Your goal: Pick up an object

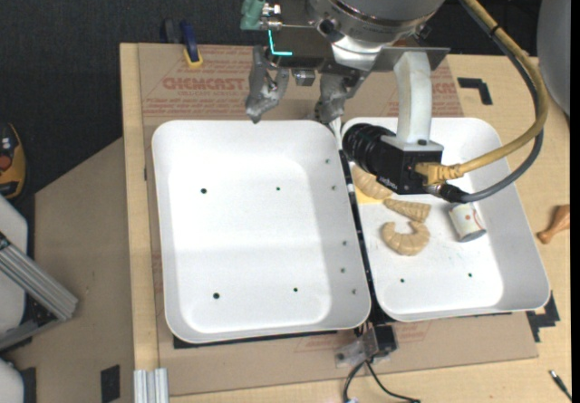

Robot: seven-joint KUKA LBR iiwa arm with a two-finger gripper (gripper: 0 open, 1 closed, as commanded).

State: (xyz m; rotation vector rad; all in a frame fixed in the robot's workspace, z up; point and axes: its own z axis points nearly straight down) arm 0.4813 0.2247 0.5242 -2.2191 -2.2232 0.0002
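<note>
Hung with hand spread and holding nothing, above the bins' far rims, nothing lifted yet, with the curled tan pieces and small grey cylinder lying below-right, well apart; whole pick left.

Right bin contents: tan curled croissant-like piece lying flat mid-bin, curve opening toward the far side. A second tan curved piece just beyond it, and a third partly hidden under black hardware. Small white-grey cylinder on its side, just right of them.
</note>
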